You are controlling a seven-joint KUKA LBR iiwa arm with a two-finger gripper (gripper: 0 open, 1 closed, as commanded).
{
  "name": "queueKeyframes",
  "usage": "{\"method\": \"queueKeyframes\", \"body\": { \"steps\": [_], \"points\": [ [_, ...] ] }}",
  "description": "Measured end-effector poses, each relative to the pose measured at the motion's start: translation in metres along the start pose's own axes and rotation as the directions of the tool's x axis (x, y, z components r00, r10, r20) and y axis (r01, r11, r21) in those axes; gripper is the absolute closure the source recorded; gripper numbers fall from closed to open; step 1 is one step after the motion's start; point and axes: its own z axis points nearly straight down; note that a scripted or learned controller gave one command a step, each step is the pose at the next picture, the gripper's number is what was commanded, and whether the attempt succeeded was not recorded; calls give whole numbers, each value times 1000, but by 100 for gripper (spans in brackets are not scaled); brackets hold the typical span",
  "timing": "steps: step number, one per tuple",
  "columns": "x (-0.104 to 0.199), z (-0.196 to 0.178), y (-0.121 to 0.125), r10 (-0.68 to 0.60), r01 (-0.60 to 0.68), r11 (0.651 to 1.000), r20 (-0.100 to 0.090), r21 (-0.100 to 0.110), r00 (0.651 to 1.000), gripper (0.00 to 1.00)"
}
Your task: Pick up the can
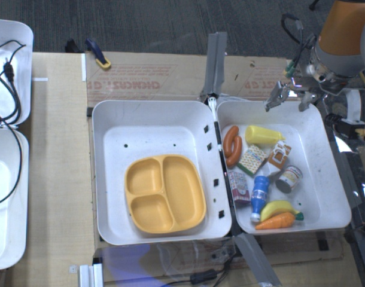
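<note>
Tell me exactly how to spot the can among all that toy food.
Look in the right-hand white bin, on its right side. The can lies tipped over, just below the small brown-and-white carton and right of the blue bottle. It is the one silvery metal cylinder with a dark label.

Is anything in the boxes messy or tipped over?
Nothing is spilled or broken. The right bin is a jumble, though: the can lies tipped on its side, and the blue bottle lies flat among the toy food. In the left bin, the yellow tray sits slightly crooked. The gripper hangs over the right bin's far edge.
</note>
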Motion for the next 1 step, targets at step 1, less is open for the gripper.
{"method": "queueKeyframes", "body": {
  "steps": [1],
  "points": [
    [-43, 132, -63, 12, -12, 1000, 0, 1, 1000, 0]
  ]
}}
